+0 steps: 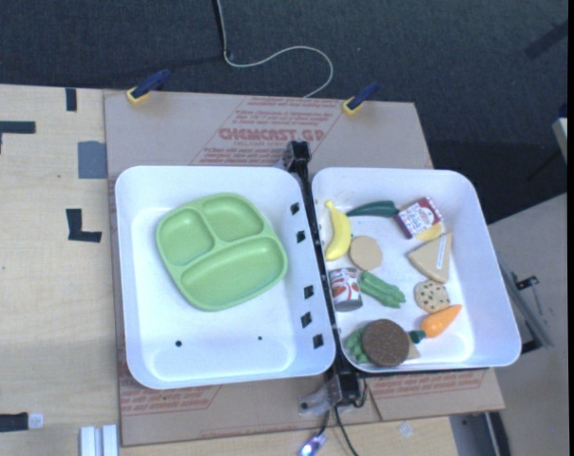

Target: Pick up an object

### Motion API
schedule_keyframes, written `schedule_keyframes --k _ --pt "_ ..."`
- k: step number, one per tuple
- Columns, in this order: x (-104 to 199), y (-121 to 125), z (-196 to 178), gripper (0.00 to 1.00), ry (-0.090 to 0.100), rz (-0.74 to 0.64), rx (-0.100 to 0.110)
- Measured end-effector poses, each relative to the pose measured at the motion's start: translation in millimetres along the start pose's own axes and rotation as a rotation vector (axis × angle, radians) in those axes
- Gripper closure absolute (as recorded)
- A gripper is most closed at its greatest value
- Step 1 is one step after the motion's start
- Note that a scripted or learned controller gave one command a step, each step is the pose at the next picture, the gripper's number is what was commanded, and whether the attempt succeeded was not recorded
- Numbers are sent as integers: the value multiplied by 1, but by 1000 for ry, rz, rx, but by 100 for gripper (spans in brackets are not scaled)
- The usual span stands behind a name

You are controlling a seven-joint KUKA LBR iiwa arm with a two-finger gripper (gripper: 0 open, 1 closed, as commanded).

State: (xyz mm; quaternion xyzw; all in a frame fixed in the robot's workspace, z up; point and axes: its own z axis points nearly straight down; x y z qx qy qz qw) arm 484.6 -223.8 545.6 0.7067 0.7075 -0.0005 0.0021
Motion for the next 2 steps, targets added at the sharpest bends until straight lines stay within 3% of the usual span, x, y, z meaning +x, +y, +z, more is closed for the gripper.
schedule_keyframes --k 2 --pt "0 1 -20 100 -3 0 -1"
